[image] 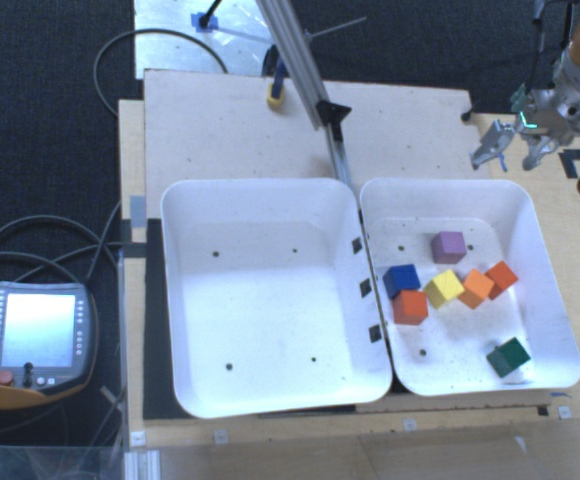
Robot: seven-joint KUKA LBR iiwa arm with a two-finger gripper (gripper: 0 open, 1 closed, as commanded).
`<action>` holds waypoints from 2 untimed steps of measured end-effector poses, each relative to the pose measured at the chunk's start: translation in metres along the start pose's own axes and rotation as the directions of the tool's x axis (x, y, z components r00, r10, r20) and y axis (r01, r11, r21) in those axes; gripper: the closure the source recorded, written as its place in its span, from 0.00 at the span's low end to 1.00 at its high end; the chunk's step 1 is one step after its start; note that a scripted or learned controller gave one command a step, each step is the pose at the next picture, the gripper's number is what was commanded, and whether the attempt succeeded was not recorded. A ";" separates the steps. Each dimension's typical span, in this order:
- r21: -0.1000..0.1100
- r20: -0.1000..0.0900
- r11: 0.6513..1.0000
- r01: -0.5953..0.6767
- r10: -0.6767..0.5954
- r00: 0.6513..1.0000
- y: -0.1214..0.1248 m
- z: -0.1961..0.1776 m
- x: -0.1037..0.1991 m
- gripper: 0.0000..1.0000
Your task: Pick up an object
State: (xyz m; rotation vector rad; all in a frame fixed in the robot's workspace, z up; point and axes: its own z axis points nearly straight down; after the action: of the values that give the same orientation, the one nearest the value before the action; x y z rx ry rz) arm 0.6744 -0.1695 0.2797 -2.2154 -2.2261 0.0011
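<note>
Bins: two shallow white plastic bins side by side; left bin [260, 298] bare, right bin [545, 298] carries all the blocks.
Blue block [401, 279]: small matte cube, touching the red-orange block [410, 307] at its 5 o'clock.
Yellow block [444, 288]: beside the orange block [477, 286], which touches another orange block [501, 276]; tight cluster, mid-bin.
Purple block [448, 246]: alone, closest to the gripper, easiest pick by my read.
Green block [509, 356]: apart, near the front right corner.
Gripper [515, 148]: above the bench past the right bin's far rim, fingers spread, nothing between them.
Key relation: purple block lies at about 7 o'clock from the gripper; cube, so no long axis.
</note>
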 end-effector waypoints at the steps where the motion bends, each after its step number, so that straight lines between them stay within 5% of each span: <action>1: -0.003 0.002 1.000 0.001 -0.001 1.000 0.001 -0.002 0.000 0.00; 2: -0.001 0.001 1.000 -0.002 0.002 1.000 -0.003 0.040 -0.004 0.00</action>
State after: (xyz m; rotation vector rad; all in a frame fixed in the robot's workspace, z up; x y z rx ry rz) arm 0.6715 -0.1734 0.2399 -2.2189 -2.2248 0.0016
